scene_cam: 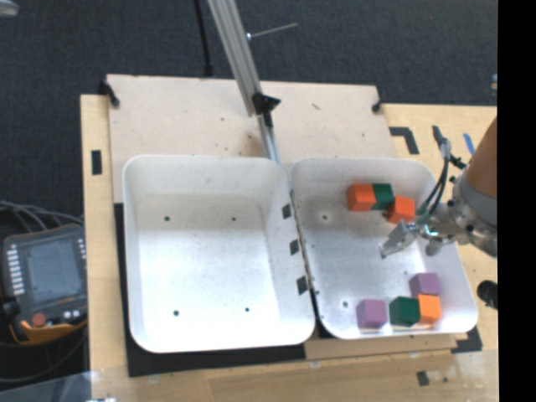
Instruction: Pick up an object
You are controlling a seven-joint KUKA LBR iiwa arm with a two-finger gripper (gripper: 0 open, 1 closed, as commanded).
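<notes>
The right bin [335, 249] holds several small blocks. At its back, an orange block [361, 197], a green block [383, 194] and a second orange block [402, 208] sit in a row. Near the front right lie a purple block [425, 285], another purple block [371, 312], a green block [404, 311] and an orange block [430, 308]. My gripper [414, 244] hovers over the right side of this bin, just in front of the second orange block. It is open, with nothing between its fingers [393, 244].
The left bin [134, 224] stands beside the right one, sharing a middle wall. A slanted metal rail [239, 57] rises from behind the bins. A teach pendant [46, 279] sits off the bench at the left.
</notes>
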